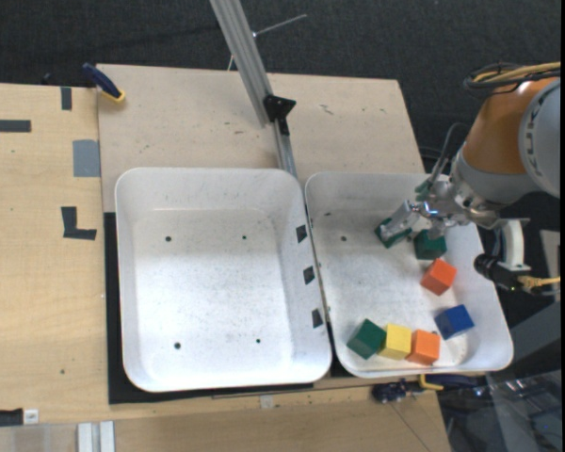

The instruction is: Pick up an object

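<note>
The pale wooden surface (38, 281) carries two shallow white bins side by side: the left bin (137, 365) and the right bin (494, 351). Grey tape patches (87, 158) and a blue-and-yellow clamp (104, 83) also lie on it.

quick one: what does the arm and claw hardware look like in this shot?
The arm is grey with a wide orange band above the wrist; thin cables loop over that band. Its wrist narrows to a small metallic claw with dark fingers. A white fitting with black parts sits on its lower side.
</note>
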{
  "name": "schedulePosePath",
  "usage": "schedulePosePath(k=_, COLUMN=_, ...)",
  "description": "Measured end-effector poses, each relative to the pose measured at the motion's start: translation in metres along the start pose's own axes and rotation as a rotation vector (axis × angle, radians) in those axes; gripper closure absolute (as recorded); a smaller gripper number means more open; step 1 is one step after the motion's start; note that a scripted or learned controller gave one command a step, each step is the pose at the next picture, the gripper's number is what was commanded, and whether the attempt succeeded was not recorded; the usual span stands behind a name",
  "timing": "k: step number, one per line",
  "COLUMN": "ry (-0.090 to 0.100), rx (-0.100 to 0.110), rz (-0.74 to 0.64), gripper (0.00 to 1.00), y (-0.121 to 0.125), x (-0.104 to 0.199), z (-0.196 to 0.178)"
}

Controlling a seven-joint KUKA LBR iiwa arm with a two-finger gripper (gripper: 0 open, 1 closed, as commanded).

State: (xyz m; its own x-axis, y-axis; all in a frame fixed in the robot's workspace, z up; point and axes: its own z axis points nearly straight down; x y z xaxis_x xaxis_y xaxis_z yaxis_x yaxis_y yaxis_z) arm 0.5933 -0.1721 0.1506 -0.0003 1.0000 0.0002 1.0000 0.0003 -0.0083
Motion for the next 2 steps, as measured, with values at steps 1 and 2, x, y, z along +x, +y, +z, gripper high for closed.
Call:
schedulePosePath(k=1, ry=-0.002, rx=-0.013, rz=-0.002, gripper=0.0, y=0.0026, x=0.0004, z=0.0317)
schedulePosePath(k=2, ry=0.001, rx=-0.007, rz=-0.002, gripper=1.0, y=0.001, x=0.0016, z=0.0256)
